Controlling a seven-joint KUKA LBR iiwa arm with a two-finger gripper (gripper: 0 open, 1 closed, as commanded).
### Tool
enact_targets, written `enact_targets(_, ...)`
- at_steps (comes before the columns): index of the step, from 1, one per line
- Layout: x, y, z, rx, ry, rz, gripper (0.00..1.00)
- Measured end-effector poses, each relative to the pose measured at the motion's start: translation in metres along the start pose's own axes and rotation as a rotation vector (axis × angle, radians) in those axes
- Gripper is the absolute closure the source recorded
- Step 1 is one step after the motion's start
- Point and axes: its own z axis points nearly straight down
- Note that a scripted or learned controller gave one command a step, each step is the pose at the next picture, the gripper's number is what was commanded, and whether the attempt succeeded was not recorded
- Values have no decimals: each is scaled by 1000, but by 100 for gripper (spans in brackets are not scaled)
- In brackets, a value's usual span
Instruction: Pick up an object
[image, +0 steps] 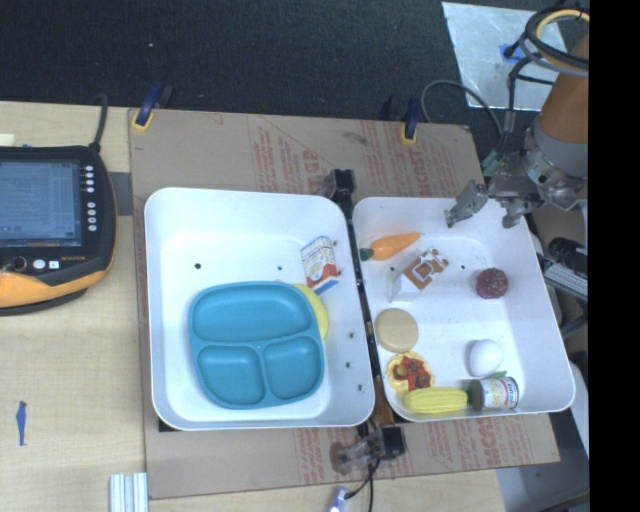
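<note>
- Above the right bin's (540, 300) far edge, the pincer (487, 205) hung with fingers apart, holding nothing.
- Nearest object: a carrot (394, 244), orange, smooth, tapered, lying at the bin's far-left corner.
- Beside it: a flat printed carton (426, 269); a dark, rough ball (491, 283).

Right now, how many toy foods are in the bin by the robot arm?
8: carrot and small carton at the far end, dark red ball, tan bun, white egg, pizza slice, corn and jar at the near end. None looks hidden.
</note>
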Motion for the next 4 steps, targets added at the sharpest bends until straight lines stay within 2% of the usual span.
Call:
enact_targets(1,-5,-16,111,-15,-1,1,0)
enact_targets(2,-4,-34,70,-3,1,4,0)
enact_targets(3,24,-32,114,-13,-3,1,0)
enact_targets(4,33,21,126,5,-2,0,0)
